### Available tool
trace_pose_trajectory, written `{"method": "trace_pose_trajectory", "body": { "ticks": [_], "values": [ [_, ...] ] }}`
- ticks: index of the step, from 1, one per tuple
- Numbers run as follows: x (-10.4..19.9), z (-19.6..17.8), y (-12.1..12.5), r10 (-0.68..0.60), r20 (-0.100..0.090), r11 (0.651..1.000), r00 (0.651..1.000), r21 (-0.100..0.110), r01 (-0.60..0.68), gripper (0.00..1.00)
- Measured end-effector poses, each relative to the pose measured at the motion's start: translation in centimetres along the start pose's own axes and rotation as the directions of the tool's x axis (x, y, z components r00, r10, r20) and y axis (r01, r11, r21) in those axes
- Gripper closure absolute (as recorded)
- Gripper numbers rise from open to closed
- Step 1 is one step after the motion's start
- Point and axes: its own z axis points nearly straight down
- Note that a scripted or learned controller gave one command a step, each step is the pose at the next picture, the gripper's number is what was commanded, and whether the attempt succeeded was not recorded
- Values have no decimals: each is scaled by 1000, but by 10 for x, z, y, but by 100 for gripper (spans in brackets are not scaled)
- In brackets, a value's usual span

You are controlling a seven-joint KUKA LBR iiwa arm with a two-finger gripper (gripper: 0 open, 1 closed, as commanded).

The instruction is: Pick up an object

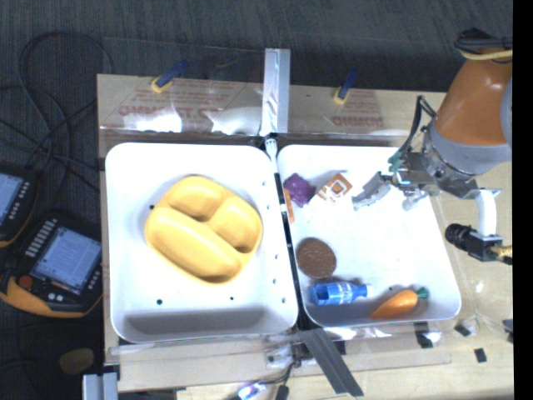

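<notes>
Here the left bin point(125, 248) holds a large yellow bread-like lump point(202, 227). The right bin point(433, 257) contains a brown disc point(316, 257), blue bottle point(340, 292), carrot point(396, 303), purple block point(298, 189) and small carton point(334, 187). The hand point(390, 186) hovers there, its grip impossible to tell.

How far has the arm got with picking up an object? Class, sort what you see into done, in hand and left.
Done: the gripper has reached the right bin.
In hand: nothing; it hangs open by the orange-and-white block.
Left: grasping and lifting; purple block, brown disc, blue bottle and carrot all lie in the bin.
</notes>
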Motion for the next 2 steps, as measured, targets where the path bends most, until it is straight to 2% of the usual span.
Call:
{"method": "trace_pose_trajectory", "body": {
  "ticks": [1,2],
  "values": [
    [17,-109,-32,-153,0,988,988,-2,153,0],
    [65,33,-26,-167,0,986,986,1,167,0]
  ]
}}
